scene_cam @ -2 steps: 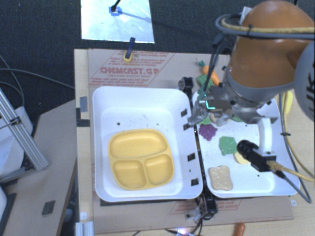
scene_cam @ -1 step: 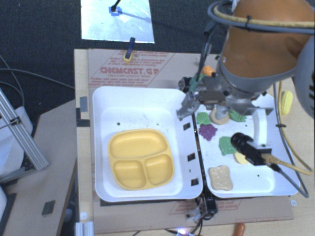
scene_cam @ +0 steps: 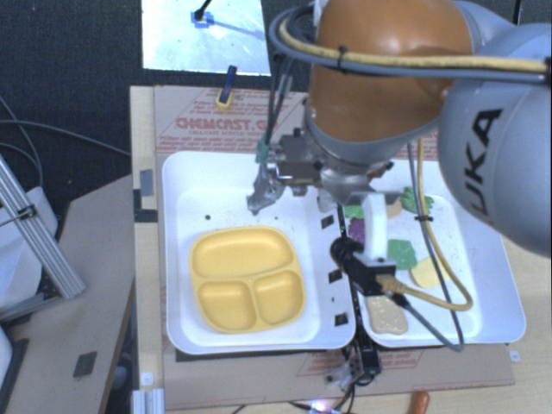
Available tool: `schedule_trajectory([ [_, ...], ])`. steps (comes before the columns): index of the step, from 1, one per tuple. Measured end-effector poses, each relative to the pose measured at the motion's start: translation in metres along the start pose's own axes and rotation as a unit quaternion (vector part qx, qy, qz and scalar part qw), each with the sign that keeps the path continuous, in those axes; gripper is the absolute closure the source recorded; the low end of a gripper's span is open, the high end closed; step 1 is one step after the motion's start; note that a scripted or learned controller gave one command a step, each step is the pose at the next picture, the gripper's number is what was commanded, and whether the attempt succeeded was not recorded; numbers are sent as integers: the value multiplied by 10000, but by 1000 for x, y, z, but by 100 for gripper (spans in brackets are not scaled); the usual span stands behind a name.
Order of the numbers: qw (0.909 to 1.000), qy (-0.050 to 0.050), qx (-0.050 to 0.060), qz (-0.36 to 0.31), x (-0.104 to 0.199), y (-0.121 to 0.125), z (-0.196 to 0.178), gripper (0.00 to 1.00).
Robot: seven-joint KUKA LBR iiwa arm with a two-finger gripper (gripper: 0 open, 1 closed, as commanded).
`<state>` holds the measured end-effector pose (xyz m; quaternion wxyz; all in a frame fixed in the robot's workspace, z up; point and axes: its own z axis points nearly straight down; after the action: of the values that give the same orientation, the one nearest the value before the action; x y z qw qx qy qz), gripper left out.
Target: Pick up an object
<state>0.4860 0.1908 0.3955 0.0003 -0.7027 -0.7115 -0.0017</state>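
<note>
Objects for picking lie in the right bin [scene_cam: 509,317] at about four o'clock: one green piece [scene_cam: 402,252], one tan piece [scene_cam: 387,316], one pale yellow piece [scene_cam: 428,272]. One yellow divided tray [scene_cam: 247,277] occupies the left bin [scene_cam: 185,188]. Gripper [scene_cam: 261,198] hangs over the left bin; nothing lifted yet.

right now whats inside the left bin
A yellow divided tray lies in the left bin, with the end effector above the bin's far part. The arm covers the far right corner.
</note>
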Motion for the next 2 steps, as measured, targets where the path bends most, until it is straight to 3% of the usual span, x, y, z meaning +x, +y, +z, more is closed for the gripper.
schedule_trajectory([
  [1, 10000, -23, 23, 85, -62, 0, 54, 0],
  [2, 9999, -33, 56, 105, -145, -3, 170, 0],
])
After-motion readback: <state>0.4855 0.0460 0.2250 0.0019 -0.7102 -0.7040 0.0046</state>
